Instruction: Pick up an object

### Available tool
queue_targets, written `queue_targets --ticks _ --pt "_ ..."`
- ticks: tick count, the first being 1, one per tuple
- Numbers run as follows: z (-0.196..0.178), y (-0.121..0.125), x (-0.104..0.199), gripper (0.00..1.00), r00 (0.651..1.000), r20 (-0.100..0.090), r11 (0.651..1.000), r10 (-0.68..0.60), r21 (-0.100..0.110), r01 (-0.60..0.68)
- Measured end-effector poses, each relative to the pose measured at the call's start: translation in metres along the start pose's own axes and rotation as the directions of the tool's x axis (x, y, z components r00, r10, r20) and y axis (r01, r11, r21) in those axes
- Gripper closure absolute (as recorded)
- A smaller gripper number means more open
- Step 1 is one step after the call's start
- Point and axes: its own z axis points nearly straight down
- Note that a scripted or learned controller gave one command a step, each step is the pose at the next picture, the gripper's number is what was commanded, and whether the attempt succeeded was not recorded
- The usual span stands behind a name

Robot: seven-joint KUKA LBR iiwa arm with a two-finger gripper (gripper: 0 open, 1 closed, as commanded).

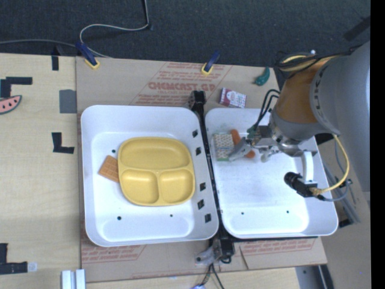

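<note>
We see the gripper [248, 151] low in the right bin [271, 221], its grip unclear to us, small objects [225, 144] just beside it near the dividing edge, open floor behind it, yellow tray [157, 170] far across.

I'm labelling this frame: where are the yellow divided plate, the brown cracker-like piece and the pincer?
yellow divided plate [157, 169]: camera view, on its central ridge.
brown cracker-like piece [109, 168]: camera view, on its exposed corner.
pincer [249, 147]: camera view, at its tip.
</note>
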Motion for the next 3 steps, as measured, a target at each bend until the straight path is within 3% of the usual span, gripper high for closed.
queue_targets --ticks 1,2,3 --pt "-0.009 0.0 0.001 1.0 1.0 -0.001 1.0 -0.001 0.001 0.001" --pt "-0.009 0.0 0.001 0.0 1.0 -0.001 1.0 -0.001 0.002 0.001" --pt "0.033 0.066 0.007 0.0 1.0 0.0 1.0 0.001 -0.007 -0.001"
